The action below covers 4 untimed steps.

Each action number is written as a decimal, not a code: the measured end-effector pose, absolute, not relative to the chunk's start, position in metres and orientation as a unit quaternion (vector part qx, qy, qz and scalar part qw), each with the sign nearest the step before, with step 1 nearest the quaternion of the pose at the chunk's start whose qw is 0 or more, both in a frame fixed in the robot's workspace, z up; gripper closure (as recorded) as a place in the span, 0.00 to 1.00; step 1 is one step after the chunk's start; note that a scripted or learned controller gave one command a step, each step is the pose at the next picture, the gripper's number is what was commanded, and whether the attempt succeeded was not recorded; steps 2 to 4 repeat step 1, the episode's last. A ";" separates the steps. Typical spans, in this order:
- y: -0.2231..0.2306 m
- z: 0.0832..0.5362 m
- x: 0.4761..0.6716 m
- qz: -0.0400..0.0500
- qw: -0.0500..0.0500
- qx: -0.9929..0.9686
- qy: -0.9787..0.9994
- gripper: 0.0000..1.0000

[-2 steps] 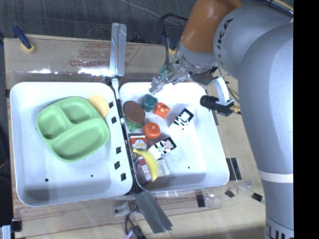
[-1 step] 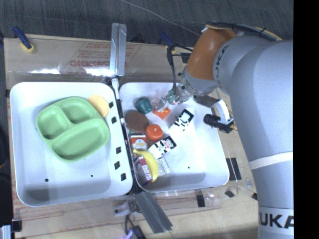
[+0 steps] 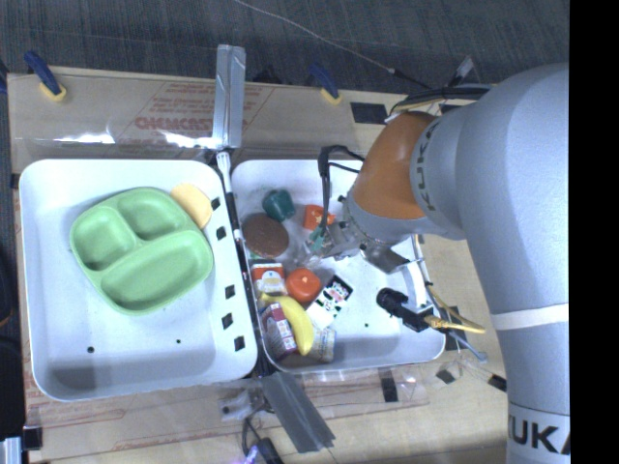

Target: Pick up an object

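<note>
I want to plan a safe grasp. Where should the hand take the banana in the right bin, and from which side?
Grip the banana across its middle, coming straight down from above. It lies flat, curved and narrow, so the fingers probably fit best across its short width. A dark packet lies close on its left and the orange ball near its upper end, so a sideways approach looks crowded.

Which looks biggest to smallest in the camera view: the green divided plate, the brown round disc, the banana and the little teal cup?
1. Green divided plate, by far the largest.
2. Banana and brown round disc look about alike; the banana is longer, the disc wider, so I won't rank them.
3. Teal cup, smallest.
</note>
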<state>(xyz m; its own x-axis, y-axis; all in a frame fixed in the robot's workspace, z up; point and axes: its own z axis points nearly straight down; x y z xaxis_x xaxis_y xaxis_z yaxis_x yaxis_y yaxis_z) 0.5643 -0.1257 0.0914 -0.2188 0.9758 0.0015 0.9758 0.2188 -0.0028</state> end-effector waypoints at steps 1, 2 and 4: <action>-0.068 0.229 0.550 -0.003 -0.002 -0.680 -0.734 1.00; -0.068 0.229 0.550 -0.003 -0.002 -0.680 -0.734 1.00; -0.068 0.229 0.550 -0.003 -0.002 -0.680 -0.734 1.00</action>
